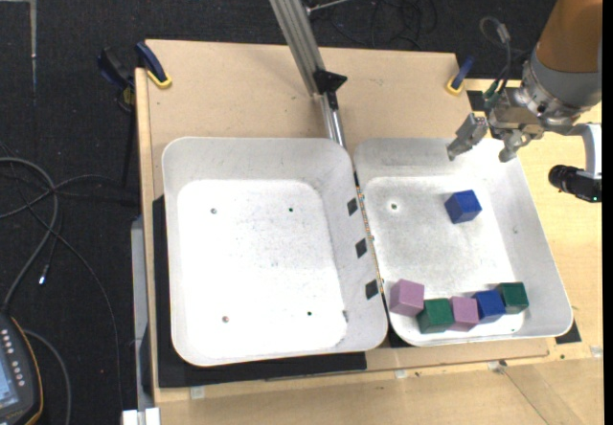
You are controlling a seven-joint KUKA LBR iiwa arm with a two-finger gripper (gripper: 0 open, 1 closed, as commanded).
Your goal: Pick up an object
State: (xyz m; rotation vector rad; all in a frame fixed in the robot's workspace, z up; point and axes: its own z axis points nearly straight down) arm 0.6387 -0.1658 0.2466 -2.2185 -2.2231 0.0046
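Six blocks (463, 206), two bins (182, 251)

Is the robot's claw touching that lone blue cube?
Apart. The camera view shows the gripper up near the bin's far rim, with bare white floor between it and the blue cube.

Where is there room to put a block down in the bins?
The left bin has bare floor from wall to wall. In the right bin, the middle is free between the lone blue block and the near row. That row, pink block to green block, is crowded.
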